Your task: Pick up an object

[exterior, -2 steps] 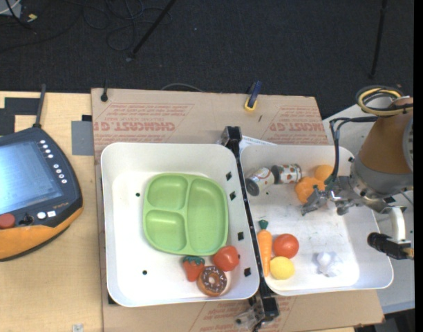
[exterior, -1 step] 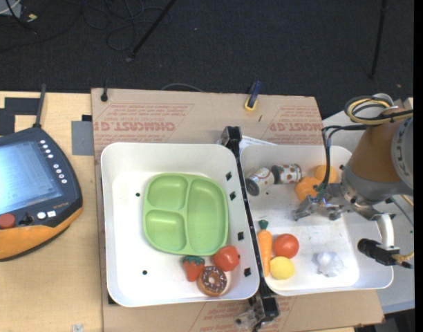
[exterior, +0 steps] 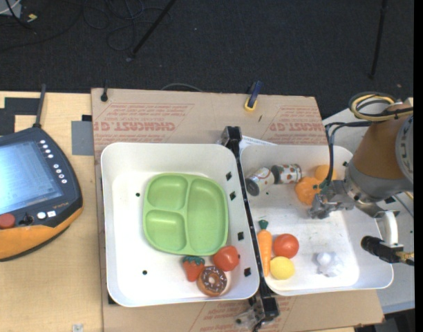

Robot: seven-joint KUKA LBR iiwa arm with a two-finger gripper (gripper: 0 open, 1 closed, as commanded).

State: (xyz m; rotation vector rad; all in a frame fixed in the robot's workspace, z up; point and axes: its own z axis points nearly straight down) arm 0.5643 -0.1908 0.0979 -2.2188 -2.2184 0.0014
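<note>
Pincer (exterior: pixel 325 205) low over the right bin (exterior: pixel 367 277), at about 2 o'clock of it, just beside an orange fruit (exterior: pixel 307 191); finger state impossible to tell, nothing visibly pinched. At 6 o'clock of that bin: carrot (exterior: pixel 265 248), tomato (exterior: pixel 286 245), lemon (exterior: pixel 282 268). In the left bin (exterior: pixel 121 220): green divided plate (exterior: pixel 186 213), with donut (exterior: pixel 213 281) at 5 o'clock.

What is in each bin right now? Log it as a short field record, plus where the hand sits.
left bin: green three-compartment plastic plate, red toy strawberry, red toy tomato, brown sprinkled toy donut
right bin: orange toy carrot, second red toy tomato, yellow toy lemon, orange round toy fruit, small toy bottle lying down
hand: low over right bin, beside the orange fruit
</note>
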